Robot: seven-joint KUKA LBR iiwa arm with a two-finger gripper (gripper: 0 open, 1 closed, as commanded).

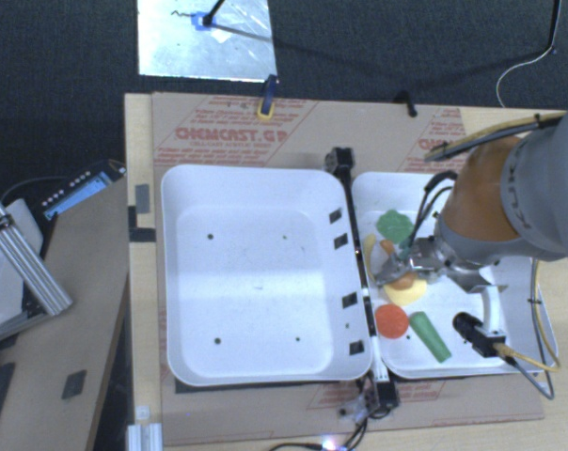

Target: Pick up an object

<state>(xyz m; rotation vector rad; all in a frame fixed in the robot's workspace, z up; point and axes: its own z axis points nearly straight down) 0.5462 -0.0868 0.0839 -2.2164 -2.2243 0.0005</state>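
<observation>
- Fingers of the gripper [394, 271] are low in the right bin [453, 365]; I cannot tell if they are open or closed.
- Yellow toy [406, 289] sits just under them, maybe touching.
- Orange ball [391, 320] and green stick [431, 335] lie near.
- Green leaf toy [394, 224] lies behind.
- Left bin [256, 271] sits beside.

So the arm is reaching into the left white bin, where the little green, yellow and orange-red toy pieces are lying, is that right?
Not quite: the small green, yellow and orange-red pieces lie in the right white bin, and that is where the grey arm's gripper reaches, close to the yellow rounded piece. The camera view shows this.
</observation>
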